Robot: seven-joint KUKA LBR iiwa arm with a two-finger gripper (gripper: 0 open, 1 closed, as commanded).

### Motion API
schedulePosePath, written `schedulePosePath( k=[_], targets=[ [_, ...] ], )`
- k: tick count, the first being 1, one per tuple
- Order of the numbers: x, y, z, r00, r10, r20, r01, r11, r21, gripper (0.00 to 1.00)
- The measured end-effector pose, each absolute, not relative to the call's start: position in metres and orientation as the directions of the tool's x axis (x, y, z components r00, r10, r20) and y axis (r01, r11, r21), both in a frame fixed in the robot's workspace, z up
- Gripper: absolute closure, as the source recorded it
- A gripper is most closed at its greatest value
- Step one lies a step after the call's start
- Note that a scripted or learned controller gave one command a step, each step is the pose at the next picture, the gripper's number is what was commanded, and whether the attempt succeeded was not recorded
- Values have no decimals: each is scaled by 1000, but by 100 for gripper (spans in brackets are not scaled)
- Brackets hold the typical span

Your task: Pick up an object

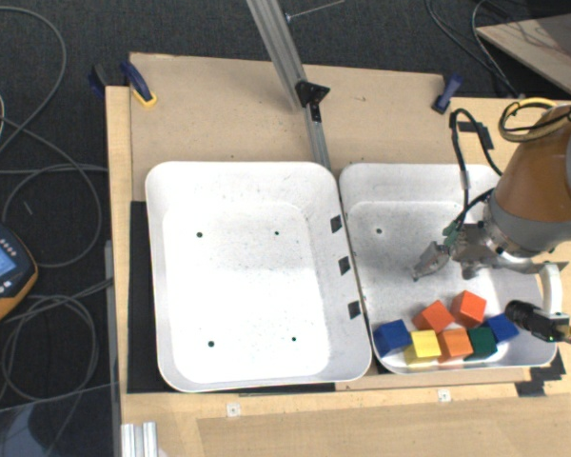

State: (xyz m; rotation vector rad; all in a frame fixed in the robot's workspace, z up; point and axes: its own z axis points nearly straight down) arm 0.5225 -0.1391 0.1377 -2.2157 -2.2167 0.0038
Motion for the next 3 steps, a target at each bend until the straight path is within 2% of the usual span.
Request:
schedulePosePath(
  k=[1,2,3],
  targets=[
    [525,-140,152,0,1000,1,1000,0,2,100],
    [524,-149,211,0,1000,-2,1000,0,8,100],
    [533,-157,265,-1,1000,-3,1000,1,8,100]
  ],
)
